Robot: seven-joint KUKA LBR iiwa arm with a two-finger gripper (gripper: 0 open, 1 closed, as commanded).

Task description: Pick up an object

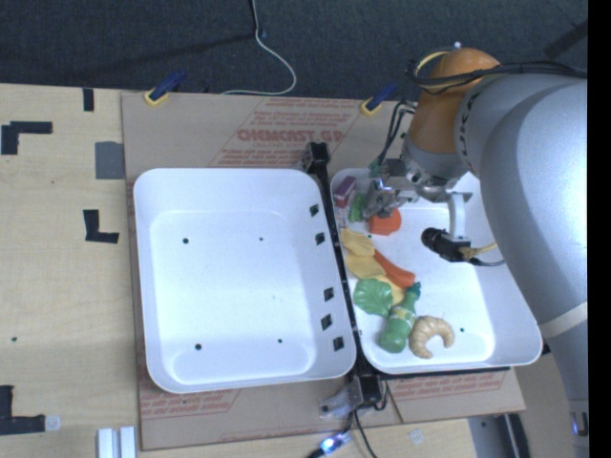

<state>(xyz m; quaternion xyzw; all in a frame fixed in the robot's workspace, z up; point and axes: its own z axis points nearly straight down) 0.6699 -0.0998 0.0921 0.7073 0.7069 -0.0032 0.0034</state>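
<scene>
My gripper point(380, 201) hangs low over the back left part of the right bin point(477, 294), directly above a small orange-red toy point(385, 223) and beside a green piece point(356, 205) and a purple one point(344, 185). Further forward in the same bin lie a yellow piece point(358, 246), an orange carrot-like toy point(396, 269), a green leafy toy point(373, 297), a green item point(396, 332) and a tan croissant point(431, 334). Nothing is visibly held between the fingers.
The left bin point(229, 275) sits beside the right one, with a black divider clip strip point(325, 246) between them. My grey arm point(535, 160) covers the right side of the view. A cable point(263, 27) trails over the dark back area.
</scene>
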